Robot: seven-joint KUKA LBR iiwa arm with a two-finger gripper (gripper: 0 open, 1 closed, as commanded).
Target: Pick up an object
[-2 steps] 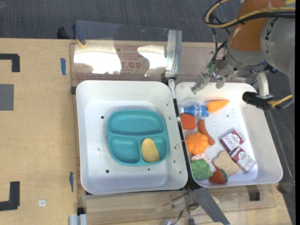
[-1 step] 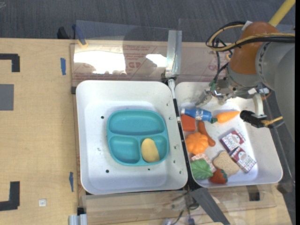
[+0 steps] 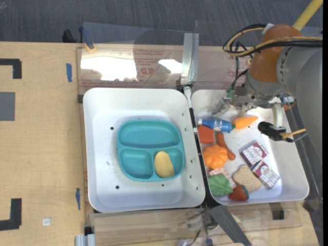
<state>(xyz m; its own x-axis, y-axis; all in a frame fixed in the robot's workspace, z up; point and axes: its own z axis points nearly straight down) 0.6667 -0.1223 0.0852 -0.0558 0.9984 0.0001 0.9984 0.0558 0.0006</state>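
Up top, the claw [image 3: 233, 100], its grip state unclear, hovers just beside the blue bottle [image 3: 216, 124].

The arm [image 3: 287, 60] runs off the right edge, and its wrist hides the claw [image 3: 241, 100] fingers.

**Bench and what sat on it**

We saw a light wooden bench [image 3: 36, 152] carrying two shallow white bins side by side, edges touching at the middle. The left bin [image 3: 97, 188] and the right bin [image 3: 292, 186] both rested flat on it. Behind them we noted a clear plastic sheet [image 3: 128, 65] lying along the far edge. Black tape marks [image 3: 13, 68] sat at the bench's left side, and short blue tape strips [image 3: 68, 72] were stuck near the left bin.
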